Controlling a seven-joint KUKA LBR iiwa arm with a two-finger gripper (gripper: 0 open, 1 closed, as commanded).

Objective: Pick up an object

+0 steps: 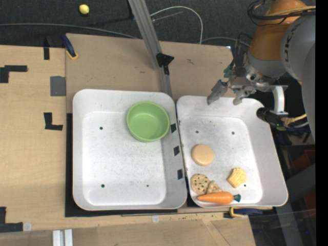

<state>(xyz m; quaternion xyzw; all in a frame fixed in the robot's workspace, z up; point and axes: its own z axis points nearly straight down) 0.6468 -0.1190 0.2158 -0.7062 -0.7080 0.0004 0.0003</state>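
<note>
End effector (226,94) hangs released above the right bin's (266,137) far rim, since we hold nothing yet

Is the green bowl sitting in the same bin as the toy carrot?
No: the green bowl sits in the left bin, while the carrot lies in the right bin.

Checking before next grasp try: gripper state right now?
Gripper: open, fingers spread, nothing between them; over the far edge of the right bin, apart from the toy food.
</note>
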